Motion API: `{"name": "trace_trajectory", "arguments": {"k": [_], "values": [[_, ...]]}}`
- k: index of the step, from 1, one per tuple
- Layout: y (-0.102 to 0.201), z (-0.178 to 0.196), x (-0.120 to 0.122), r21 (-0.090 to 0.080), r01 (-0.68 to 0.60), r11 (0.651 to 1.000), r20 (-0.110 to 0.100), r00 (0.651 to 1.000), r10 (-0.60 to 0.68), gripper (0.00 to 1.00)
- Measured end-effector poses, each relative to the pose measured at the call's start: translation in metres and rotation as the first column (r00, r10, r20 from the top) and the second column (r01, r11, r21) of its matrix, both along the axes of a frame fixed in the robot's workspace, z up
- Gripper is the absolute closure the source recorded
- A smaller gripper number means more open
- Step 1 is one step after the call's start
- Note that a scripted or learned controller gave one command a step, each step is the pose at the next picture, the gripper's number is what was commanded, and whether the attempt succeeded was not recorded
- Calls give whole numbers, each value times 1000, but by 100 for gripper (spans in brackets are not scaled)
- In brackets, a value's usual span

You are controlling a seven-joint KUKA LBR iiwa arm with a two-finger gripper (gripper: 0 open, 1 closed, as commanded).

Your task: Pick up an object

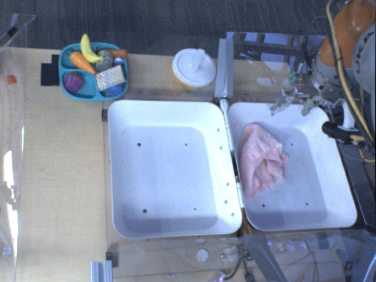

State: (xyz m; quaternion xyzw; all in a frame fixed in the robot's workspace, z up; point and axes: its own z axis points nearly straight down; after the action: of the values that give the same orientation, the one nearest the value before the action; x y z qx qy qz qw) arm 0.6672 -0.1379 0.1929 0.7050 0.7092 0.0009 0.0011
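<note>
The worktop [59,175] is a light wood surface carrying two shallow white bins side by side. The left bin [117,157] shows only its bare floor with a few small dark holes. The right bin [329,181] contains one item: a pink cloth [262,159], crumpled into a loose heap. The cloth lies in the left half of the right bin, near the wall shared with the left bin, and runs from the upper middle of the bin floor down toward its centre. It rests flat on the bin floor.

The arm [346,34] enters at the upper right corner, grey with an orange section visible at the top. Yellow and black cables run down along it. The jaws [294,103] sit above the upper edge of the right bin, up and to the right of the cloth and apart from it. The two fingers are spread wide, with clear space between their tips, and nothing is between them.

Behind the bins, on the worktop, a round white lidded container [194,67] with a yellow rim stands just above the upper right corner of the left bin. Further left is a blue divided tray [63,87] holding toy food: a banana [88,49], a carrot [81,61], a purple item [73,82] and a speckled block [111,77]. A small black square [49,73] lies just beside the tray on its left.
</note>
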Motion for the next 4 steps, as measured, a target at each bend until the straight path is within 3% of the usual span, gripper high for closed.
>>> {"name": "trace_trajectory", "arguments": {"k": [1, 2, 3, 4], "values": [[7, -96, -35, 0, -33, 999, 5, 999, 33, 0], [-13, -103, -104, -3, -102, 995, 8, 995, 102, 0], [48, -103, -67, -1, -78, 997, 11, 997, 78, 0], [49, -91, -65, -2, -79, 997, 18, 997, 79, 100]]}}
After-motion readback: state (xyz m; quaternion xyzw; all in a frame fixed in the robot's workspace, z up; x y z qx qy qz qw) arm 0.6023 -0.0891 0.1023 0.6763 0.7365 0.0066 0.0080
